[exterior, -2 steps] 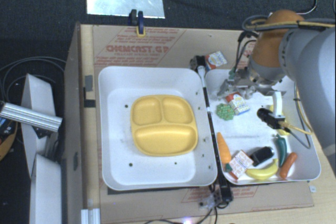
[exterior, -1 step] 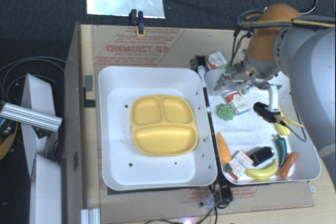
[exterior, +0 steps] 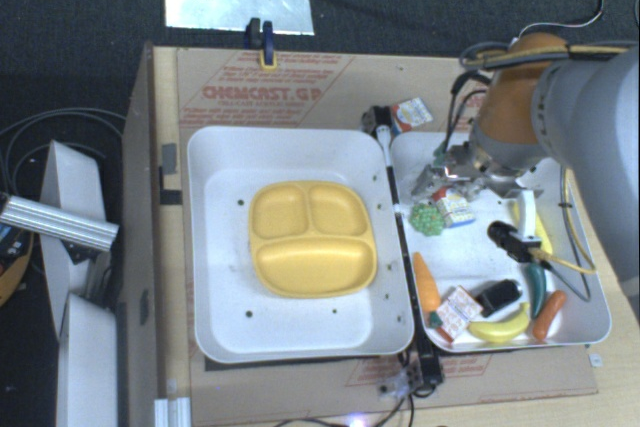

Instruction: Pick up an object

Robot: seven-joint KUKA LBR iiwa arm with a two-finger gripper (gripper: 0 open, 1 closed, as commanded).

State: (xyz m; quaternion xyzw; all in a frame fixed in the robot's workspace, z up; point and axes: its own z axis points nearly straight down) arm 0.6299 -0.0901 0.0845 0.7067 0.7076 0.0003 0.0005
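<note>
Under the gripper [exterior: 452, 177], in the right bin's [exterior: 590, 310] upper left, lie a knobbly green broccoli-like toy [exterior: 428, 218] and a small printed box [exterior: 458, 209], the likeliest targets. Gripper hangs close above them; whether it has closed on anything cannot be told. Nearer corner: orange carrot [exterior: 426, 283], yellow banana [exterior: 500, 326], black block [exterior: 498, 295]. Left bin [exterior: 215, 245] carries a glossy yellow divided plate [exterior: 311, 238].

Cardboard-covered bench [exterior: 260, 85]: left white bin [exterior: 215, 215], right white bin [exterior: 590, 315] side by side.
</note>
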